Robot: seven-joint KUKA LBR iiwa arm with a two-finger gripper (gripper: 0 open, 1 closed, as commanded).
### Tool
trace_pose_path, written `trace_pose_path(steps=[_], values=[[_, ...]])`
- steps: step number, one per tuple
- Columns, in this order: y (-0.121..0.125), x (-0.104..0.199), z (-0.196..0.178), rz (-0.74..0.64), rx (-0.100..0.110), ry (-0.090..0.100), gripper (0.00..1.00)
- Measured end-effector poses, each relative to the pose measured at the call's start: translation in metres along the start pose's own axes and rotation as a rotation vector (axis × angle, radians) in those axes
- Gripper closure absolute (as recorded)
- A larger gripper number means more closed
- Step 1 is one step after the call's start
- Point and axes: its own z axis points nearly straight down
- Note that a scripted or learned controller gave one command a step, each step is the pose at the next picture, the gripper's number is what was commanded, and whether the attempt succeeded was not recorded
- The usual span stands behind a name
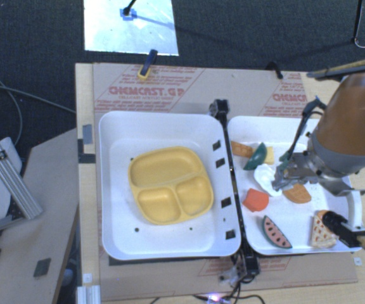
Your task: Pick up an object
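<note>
In the right bin (246, 236), the pincer (282, 181), whose grip I cannot tell, hovers over a white piece (263, 177), just above an orange block (256, 199).

Yellow divided tray (168, 193) in left bin (116, 144)
</note>
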Motion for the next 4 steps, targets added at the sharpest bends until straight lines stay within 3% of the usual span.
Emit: trace_pose_path(steps=[4], values=[[0.005,0.001,-0.042,-0.021,-0.010,0.001,1.00]])
